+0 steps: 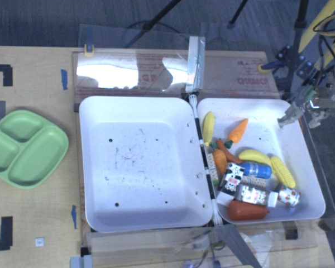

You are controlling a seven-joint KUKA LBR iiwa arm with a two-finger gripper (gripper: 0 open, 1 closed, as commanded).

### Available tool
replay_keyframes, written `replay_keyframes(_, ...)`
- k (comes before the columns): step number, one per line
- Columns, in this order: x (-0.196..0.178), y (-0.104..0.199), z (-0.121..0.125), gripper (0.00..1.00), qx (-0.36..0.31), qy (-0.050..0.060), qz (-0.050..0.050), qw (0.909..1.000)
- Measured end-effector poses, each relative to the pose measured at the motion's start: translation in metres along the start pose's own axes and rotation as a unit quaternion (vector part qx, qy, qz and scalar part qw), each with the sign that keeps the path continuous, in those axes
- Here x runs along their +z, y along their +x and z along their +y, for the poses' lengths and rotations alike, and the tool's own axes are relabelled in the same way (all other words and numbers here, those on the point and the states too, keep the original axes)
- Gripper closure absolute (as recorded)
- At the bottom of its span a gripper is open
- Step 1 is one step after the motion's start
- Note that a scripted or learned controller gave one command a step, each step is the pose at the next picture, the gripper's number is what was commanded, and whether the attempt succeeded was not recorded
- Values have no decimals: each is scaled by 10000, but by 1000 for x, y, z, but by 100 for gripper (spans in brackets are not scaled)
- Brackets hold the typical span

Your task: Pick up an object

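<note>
**Tool at the right bin's far edge, toys heaped below**

The tool (293,115) hung at about two o'clock in the view, over the upper right rim of the right bin (268,113). It was small and blurred; whether it was open or closed could not be told, and nothing was seen in it.

The objects lay in the right bin, bunched against its left wall and lower half. A banana (208,127) stood on end at the top left, with a carrot (238,130) tilted just beside it at three o'clock. Below came a second banana (254,156), a blue-and-white bottle (257,170) touching it, and a corn cob (283,172) slanting toward five o'clock. A black-and-white carton (232,178) lay by the wall, a white printed bottle (255,195) under it, and a red piece (247,210) lowest, at six o'clock.

The left bin (139,161) showed scuff marks. A green plate (25,148) sat on the tabletop (28,216) at nine o'clock.
</note>
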State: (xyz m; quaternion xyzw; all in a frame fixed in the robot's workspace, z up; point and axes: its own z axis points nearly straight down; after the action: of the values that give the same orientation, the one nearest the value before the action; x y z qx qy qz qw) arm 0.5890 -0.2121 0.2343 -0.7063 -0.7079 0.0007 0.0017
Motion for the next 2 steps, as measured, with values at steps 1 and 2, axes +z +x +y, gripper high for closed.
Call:
replay_keyframes(1, 102, 58, 44, 0, -2001, -3, -1, 9798)
replay_keyframes(2, 146, 107, 75, 0, -3095, 72, 25, 9509)
